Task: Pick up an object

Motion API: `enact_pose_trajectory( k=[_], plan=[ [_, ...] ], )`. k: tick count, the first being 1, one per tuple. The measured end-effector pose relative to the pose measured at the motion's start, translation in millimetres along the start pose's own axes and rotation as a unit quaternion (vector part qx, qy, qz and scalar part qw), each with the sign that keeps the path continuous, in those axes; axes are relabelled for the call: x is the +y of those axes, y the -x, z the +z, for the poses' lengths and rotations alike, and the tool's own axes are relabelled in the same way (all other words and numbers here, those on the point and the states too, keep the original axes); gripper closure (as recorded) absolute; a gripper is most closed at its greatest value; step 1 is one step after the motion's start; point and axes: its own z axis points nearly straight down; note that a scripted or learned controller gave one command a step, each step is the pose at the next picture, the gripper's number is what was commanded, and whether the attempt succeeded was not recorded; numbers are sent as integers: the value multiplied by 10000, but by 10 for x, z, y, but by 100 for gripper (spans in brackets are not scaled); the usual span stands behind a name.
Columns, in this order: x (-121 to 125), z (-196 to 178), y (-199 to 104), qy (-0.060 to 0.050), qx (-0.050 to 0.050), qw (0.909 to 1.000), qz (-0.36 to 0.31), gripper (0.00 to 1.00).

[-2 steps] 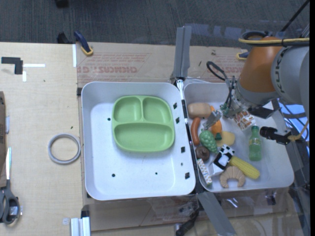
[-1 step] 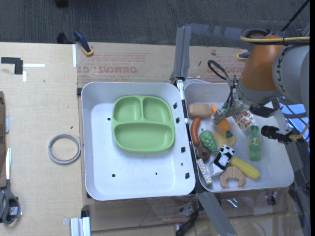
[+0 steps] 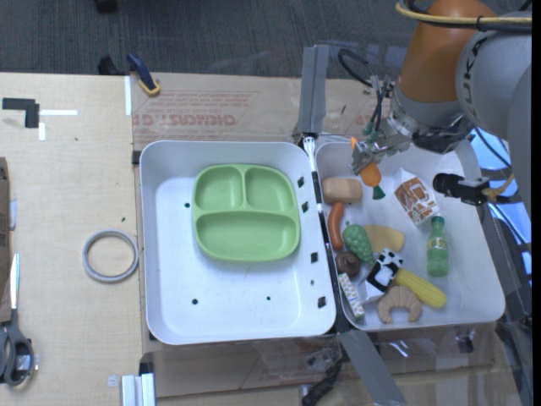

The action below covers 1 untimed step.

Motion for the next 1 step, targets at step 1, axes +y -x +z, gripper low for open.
enact_pose_trajectory(
  k=[1],
  plan=[
    [128, 13, -244, -14, 0, 9941, 1083, 100]
  ],
)
